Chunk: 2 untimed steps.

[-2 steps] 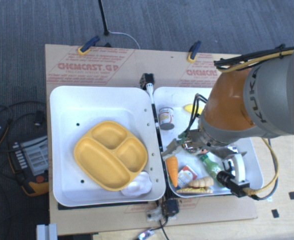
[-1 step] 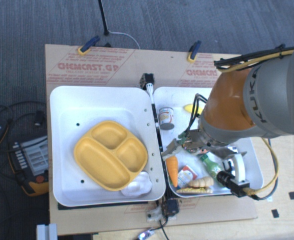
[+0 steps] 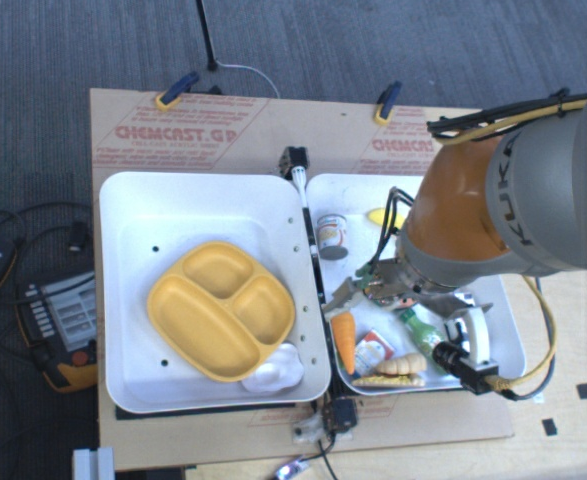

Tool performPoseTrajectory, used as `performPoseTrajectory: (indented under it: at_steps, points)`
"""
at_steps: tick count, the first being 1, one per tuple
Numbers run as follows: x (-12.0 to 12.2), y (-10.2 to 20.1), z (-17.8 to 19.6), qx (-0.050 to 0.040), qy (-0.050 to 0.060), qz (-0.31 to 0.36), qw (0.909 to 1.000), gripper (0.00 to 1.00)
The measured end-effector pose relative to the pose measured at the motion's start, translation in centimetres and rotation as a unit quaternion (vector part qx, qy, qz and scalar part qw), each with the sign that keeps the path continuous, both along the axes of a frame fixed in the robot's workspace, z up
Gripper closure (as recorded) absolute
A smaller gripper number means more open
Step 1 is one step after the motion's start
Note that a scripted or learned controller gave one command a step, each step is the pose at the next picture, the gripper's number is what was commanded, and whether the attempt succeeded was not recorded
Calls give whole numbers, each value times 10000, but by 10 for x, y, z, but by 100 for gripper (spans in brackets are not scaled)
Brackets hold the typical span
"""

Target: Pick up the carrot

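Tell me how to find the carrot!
Look in the right white bin, the one under the big grey and orange arm. The carrot lies at its left wall, near the front. It's the plain orange stick, beside a red and white packet.

1. The left bin has open floor along its back and left wall; the yellow divided plate takes up its middle.
2. In the right bin, the carrot lies against the left wall, a red packet just beside it.
3. The arm overhangs the right bin's middle, blocking approach from above.
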<state>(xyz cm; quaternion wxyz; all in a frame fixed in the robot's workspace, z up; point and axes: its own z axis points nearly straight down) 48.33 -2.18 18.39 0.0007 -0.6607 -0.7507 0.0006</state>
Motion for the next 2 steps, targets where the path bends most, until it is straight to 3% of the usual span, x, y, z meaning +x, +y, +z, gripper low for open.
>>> performPoseTrajectory:
  at_steps: [2]
  points:
    - [0, 0, 0, 0, 0, 0, 10000, 0]
